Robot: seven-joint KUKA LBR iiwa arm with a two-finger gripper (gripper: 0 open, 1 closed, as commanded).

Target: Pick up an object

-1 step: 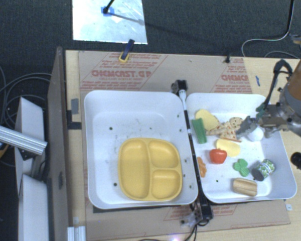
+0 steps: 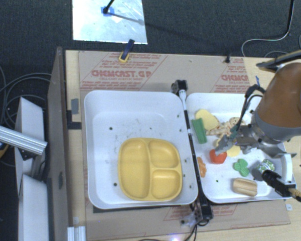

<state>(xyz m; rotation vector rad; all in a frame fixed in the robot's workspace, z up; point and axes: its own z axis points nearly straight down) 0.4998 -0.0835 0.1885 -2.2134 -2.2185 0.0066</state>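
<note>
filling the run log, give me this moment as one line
arm: over right bin | gripper: low, above red object, fingers unclear | grasp: none seen | left bin: yellow divided plate

The left bin (image 2: 95, 109) has bare floor along its back and left side; a yellow divided plate (image 2: 150, 168) fills its front. The right bin (image 2: 213, 197) is crowded with small food toys (image 2: 218, 156), and the arm (image 2: 286, 104) hangs over it.

My arm (image 2: 286, 104) shows a broad rounded orange band over a grey wrist housing, with thin black cables looping off its ten o'clock side and a slim metallic pincer (image 2: 224, 145) at its eight o'clock end.
</note>
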